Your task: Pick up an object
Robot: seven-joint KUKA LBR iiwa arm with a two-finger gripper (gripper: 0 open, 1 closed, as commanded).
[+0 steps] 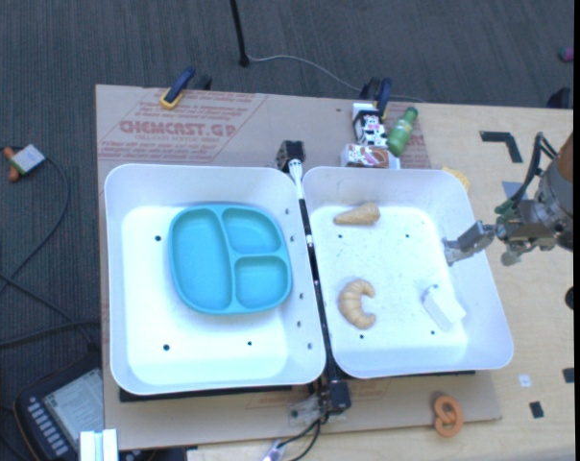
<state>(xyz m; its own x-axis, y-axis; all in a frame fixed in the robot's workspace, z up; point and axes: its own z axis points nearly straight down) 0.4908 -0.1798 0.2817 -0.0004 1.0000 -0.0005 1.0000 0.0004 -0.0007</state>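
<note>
Here the gripper (482,241) hangs over the right rim of the right bin (482,286), its fingers spread apart and holding nothing

Taking the right bin as landmark: the gripper sits at its right wall, about halfway along that edge, one grey finger reaching in over the rim. Inside the bin, a croissant (357,303) lies left of centre, curled and golden-brown, with bare floor all around it. A long bread roll (357,216) rests near the bin's far wall, pale tan, well apart from the croissant. A small white block (443,307) lies close to the right wall, below the gripper. To the bin's left, touching along the shared edge, the left bin (136,257) holds a blue divided plate (230,258)
</note>
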